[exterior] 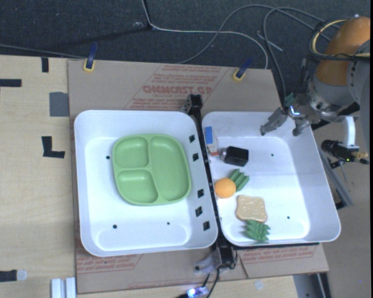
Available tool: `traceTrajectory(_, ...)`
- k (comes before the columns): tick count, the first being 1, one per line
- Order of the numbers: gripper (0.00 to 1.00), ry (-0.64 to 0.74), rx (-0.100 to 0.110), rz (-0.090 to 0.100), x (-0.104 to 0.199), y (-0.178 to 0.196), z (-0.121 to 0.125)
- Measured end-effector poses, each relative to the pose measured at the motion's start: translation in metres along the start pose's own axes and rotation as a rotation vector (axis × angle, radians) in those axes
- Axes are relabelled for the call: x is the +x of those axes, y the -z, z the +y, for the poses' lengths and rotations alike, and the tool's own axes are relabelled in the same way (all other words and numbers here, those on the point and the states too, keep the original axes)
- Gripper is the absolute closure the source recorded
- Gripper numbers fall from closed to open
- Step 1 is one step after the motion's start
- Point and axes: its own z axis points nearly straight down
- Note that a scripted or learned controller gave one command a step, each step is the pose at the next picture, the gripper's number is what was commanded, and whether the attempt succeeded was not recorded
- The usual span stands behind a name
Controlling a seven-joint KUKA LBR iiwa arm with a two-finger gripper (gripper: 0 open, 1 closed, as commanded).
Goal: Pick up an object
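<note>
Hand (pixel 284 122) spread open, holding nothing, over right bin (pixel 311 185), toast slice (pixel 251 208) tan, flat

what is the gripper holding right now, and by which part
Nothing. The gripper hangs open over the far right corner of the right bin, with only white bin floor between its fingers. The black block lies apart from it, untouched.

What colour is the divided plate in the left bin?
Light green, seen clearly in the camera view: the divided plate.
</note>
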Motion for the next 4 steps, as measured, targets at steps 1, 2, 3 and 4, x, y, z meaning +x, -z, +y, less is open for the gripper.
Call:
traceTrajectory(1,0.00,0.000,0.000,0.000,-0.009,-0.056,-0.001)
traceTrajectory(2,0.00,0.001,-0.002,-0.001,-0.008,-0.079,0.000)
traceTrajectory(3,1.00,0.003,-0.007,-0.005,-0.009,-0.066,0.001)
traceTrajectory(4,1.00,0.000,-0.004,0.001,-0.004,-0.007,-0.004)
